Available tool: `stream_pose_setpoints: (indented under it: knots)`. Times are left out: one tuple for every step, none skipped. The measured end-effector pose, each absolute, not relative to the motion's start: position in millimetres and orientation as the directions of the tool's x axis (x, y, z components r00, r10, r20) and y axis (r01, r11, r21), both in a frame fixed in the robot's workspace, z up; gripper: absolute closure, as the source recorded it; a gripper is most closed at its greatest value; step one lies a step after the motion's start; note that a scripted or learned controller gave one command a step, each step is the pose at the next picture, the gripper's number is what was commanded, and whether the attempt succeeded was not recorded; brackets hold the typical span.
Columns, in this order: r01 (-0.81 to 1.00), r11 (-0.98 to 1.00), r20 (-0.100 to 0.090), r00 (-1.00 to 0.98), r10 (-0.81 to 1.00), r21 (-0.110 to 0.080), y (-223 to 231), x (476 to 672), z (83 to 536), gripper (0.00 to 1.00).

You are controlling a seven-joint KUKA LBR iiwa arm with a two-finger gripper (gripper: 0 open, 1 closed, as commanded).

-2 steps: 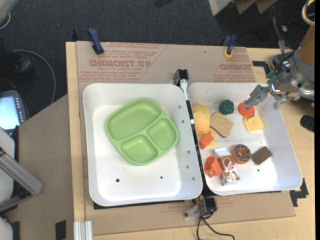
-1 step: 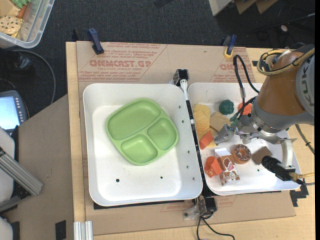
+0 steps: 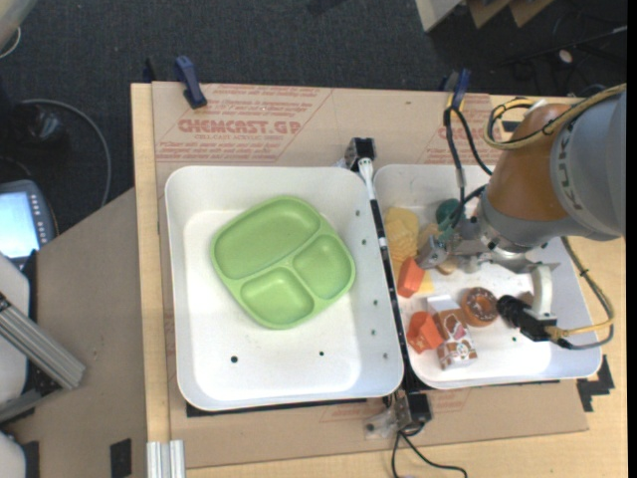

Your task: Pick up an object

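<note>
Approach step: gripper (image 3: 445,250) lowered into right bin (image 3: 577,364) among clutter near yellow item (image 3: 402,231). Finger state indeterminable. Next: confirm grasp, lift vertically.

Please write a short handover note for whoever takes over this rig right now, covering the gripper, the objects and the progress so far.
Gripper: down in the right bin, among the objects near its upper left; whether it grips anything cannot be told.
Objects: yellow piece, orange piece, red block, brown round item and small printed packet, all in the right bin. Green divided plate lies in the left bin.
Done: arm lowered into the bin.
Left: confirm a grasp and lift an object.
</note>
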State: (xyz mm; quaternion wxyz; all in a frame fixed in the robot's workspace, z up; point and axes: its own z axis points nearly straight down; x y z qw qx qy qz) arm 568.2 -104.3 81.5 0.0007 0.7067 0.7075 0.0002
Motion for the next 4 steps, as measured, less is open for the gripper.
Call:
stream_pose_setpoints:
  knots:
    - [1.000, 0.006, 0.003, -0.006, 1.000, 0.006, -37.1, 506.7, 190.4, 0.00]
    - [1.000, 0.000, 0.000, 0.000, 1.000, 0.003, -41.4, 507.3, 195.1, 1.00]
    - [1.000, 0.008, 0.003, -0.008, 1.000, 0.012, 15.1, 480.2, 305.7, 1.00]
    - [1.000, 0.008, 0.002, -0.008, 1.000, -0.006, 88.0, 478.1, 262.4, 1.00]
